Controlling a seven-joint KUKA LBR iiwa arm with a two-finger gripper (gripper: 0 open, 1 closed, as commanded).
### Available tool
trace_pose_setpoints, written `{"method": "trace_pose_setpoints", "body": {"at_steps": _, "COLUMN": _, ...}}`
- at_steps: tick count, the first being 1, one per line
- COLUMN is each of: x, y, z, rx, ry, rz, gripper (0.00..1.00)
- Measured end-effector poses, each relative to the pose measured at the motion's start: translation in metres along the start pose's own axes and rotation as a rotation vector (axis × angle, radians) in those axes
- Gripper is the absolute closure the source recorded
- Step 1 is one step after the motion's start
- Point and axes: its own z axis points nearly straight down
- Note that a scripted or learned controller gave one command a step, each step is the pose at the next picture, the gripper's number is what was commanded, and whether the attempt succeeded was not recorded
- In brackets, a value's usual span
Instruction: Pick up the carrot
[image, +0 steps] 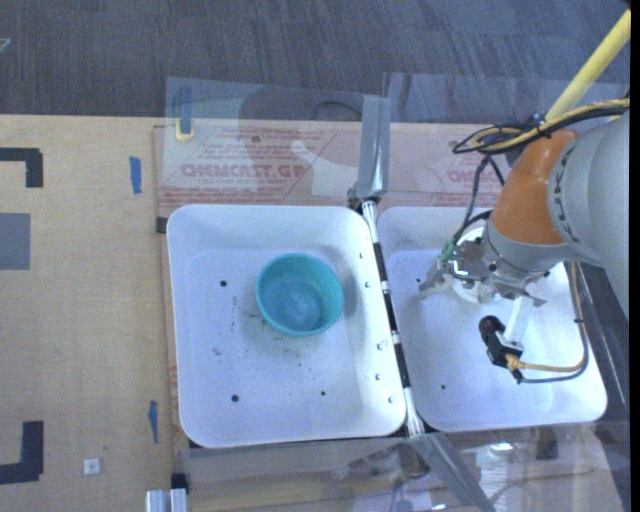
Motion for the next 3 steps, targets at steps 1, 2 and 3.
{"method": "trace_pose_setpoints", "body": {"at_steps": 1, "x": -0.041, "y": -0.086, "z": -0.064, "rx": 0.028, "ry": 0.004, "rz": 0.114, "gripper": 0.0}}
{"method": "trace_pose_setpoints", "body": {"at_steps": 2, "x": -0.027, "y": 0.045, "z": -0.046, "rx": 0.028, "ry": 0.001, "rz": 0.122, "gripper": 0.0}}
{"method": "trace_pose_setpoints", "body": {"at_steps": 3, "x": -0.058, "y": -0.023, "z": 0.001, "rx": 0.025, "ry": 0.006, "rz": -0.102, "gripper": 0.0}}
